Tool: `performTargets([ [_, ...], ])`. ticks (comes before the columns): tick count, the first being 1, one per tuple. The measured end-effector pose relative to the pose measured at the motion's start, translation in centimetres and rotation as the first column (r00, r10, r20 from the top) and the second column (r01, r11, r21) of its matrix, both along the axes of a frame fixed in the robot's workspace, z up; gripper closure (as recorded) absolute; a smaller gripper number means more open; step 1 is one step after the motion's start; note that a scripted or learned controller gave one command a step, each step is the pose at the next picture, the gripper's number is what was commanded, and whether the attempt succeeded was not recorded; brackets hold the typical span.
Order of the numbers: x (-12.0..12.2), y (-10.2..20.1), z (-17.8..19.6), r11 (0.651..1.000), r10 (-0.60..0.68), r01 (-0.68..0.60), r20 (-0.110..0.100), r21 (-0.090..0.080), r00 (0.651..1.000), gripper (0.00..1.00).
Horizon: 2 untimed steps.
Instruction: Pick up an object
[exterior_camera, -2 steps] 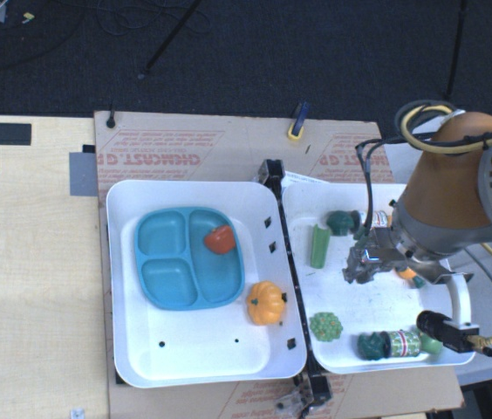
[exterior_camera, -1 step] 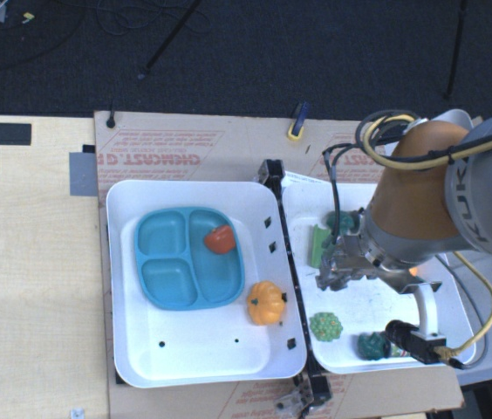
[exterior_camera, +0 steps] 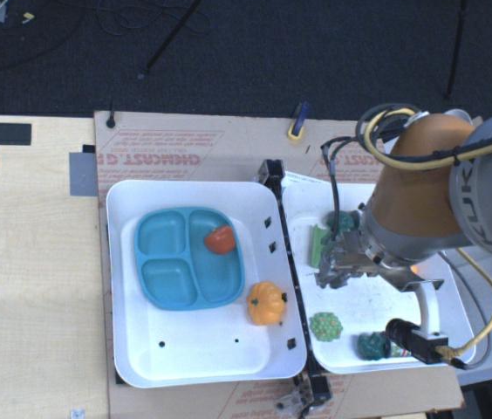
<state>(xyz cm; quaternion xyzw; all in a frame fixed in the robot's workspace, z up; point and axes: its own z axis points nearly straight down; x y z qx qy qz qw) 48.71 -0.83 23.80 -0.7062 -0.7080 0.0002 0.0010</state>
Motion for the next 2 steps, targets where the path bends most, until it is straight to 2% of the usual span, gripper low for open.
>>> performTargets([
  [1, -0.08, -0.99, -1.12, 1.0, -0.004, 0.004, -0.004, -0.001, 1.0, 1.0],
  [2, 0.69, -0.07, -1.65, 1.0, -0.002, 0.002, -0.002, -0.001, 1.0, 1.0],
])
